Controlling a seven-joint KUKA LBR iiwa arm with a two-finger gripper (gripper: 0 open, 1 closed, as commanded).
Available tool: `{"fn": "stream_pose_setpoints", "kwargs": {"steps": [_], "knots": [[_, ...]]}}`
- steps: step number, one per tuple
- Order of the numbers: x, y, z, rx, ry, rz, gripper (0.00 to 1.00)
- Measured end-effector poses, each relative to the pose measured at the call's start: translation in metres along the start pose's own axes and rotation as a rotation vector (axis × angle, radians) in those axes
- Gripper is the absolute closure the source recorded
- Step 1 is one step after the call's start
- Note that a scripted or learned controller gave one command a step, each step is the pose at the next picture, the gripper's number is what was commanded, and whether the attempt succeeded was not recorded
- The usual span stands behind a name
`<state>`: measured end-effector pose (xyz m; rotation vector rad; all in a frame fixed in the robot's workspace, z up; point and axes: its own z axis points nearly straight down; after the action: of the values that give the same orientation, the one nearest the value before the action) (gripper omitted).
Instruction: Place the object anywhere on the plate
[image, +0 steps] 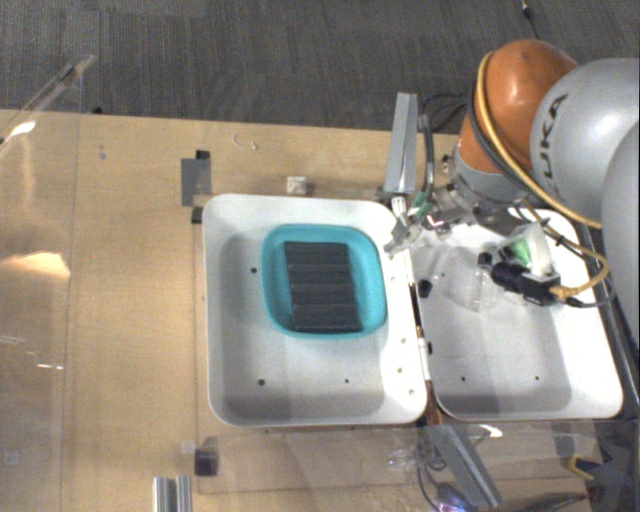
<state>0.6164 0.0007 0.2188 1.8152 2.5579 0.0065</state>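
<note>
Wooden bench (110, 330), two bins: gripper (415, 215), jaw state indiscernible, sits just right of teal plate (372, 285) bearing dark ridged object (322, 287).

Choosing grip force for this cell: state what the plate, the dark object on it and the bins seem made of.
Teal plate: likely plastic, smooth, evenly coloured, rounded moulded rim. Dark ridged object: possibly rubber or foam, matte charcoal with crosswise grooves; the look leaves it open. Left bin and right bin: probably moulded plastic, white, semi-gloss, rounded corners, small holes in the floor.
</note>
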Motion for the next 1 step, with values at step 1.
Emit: {"fn": "stream_pose_setpoints", "kwargs": {"steps": [1], "knots": [[0.0000,-0.0001,0.0002,0.000,0.000,0.000,0.00]]}}
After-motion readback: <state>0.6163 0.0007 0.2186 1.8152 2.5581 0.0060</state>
